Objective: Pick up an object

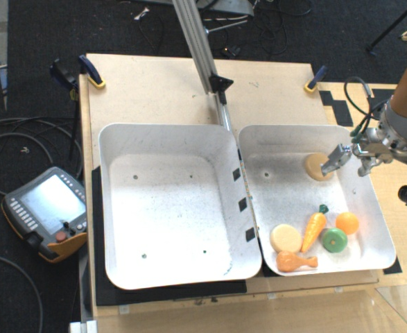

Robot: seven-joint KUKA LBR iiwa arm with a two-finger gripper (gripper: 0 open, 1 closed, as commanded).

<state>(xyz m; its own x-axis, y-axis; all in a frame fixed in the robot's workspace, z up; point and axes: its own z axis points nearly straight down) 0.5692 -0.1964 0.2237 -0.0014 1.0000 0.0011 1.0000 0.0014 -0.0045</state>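
Gripper (343, 157) over right bin (286, 151), touching tan round obj (316, 166); finger gap can't tell.

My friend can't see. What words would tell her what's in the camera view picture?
A grey robot arm's gripper hovers by a round tan toy in the right white bin. Near that bin's front lie a cream disc, orange carrot, green ball, small orange fruit and orange drumstick.

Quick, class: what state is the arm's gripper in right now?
Gripper: beside the tan round object in the right bin; open or closed cannot be told.
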